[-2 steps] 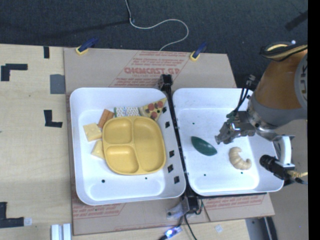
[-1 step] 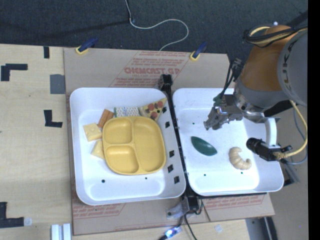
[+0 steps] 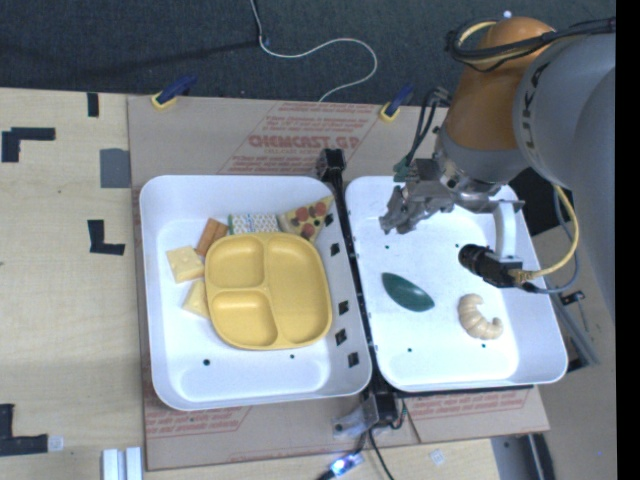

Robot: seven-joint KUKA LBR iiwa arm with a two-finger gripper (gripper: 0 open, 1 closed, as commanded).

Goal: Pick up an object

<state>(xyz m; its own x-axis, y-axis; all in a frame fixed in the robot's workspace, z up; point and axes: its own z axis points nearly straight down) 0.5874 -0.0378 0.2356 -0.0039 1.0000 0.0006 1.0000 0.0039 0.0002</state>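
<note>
Over right bin [image 3: 520,363], end effector [image 3: 398,220] state unclear, dark green leaf-shaped object [image 3: 408,292], pale croissant [image 3: 479,316] nearby

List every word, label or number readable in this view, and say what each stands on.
"CHEMICAL G..." in red print on the cardboard sheet behind the bins; the rest is cut off by the black clip.
Smaller red lines below it: too blurred to read.
Letters on the arm: only partly visible, unreadable.
</note>
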